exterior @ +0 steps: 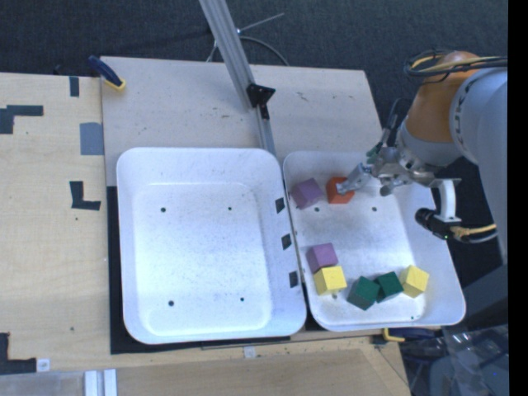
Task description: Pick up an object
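Several small blocks lie in the right bin (429, 258). An orange block (337, 192) sits near the bin's far side, with a purple block (307, 192) just left of it. My gripper (358, 180) reaches in from the right and is low over the bin, its tip right at the orange block's right edge. Towards the bin's near side lie another purple block (321, 256), a yellow block (330, 280), two green blocks (362, 292) (388, 285) and a second yellow block (415, 280).
The left bin (198, 246) stands beside the right one, their rims meeting in the middle. A slanted metal rail (235, 52) crosses the bench behind the bins. The grey arm with its orange band (437, 114) fills the upper right.
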`<move>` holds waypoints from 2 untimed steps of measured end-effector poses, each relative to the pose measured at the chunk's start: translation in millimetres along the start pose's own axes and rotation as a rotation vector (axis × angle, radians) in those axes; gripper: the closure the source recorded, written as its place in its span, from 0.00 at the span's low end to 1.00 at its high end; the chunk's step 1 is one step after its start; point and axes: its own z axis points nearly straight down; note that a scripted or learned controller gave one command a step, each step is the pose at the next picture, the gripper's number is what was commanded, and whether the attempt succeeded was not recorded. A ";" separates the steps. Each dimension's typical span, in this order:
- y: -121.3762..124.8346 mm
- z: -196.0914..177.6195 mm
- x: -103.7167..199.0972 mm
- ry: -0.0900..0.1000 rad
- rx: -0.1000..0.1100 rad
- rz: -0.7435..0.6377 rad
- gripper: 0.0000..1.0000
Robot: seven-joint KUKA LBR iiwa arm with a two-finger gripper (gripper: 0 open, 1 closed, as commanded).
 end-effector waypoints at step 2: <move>32.6 21.0 76.2 0.003 0.012 0.000 0.00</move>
